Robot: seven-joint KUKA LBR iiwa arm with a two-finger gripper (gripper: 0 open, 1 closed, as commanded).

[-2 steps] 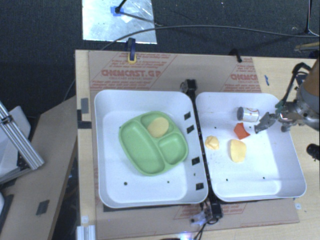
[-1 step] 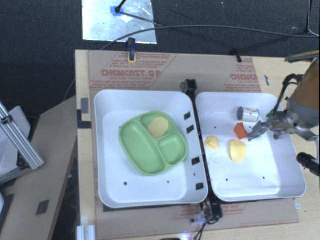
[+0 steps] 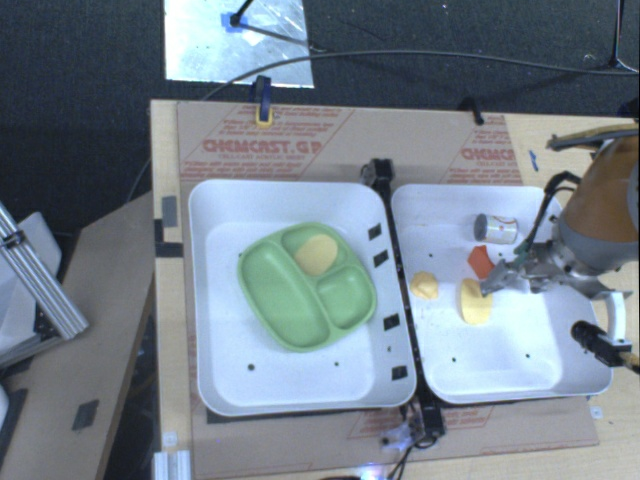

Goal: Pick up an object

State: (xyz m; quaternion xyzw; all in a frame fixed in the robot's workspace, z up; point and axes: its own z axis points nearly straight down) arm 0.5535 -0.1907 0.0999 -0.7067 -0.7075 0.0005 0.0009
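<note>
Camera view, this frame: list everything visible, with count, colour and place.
Bins: two, white, side by side on the bench.
Divided plate: one, green, left bin.
Yellow piece: one, in the plate's upper compartment.
Small yellow piece: one, right bin, near its left wall.
Larger yellow piece: one, right bin, beside the hand.
Red piece: one, right bin.
Can: one, silver, lying in the right bin.
Clamp: one, blue and yellow, bench's far edge.
Arm: one, grey and orange, right.
Hand: over the right bin.
</note>
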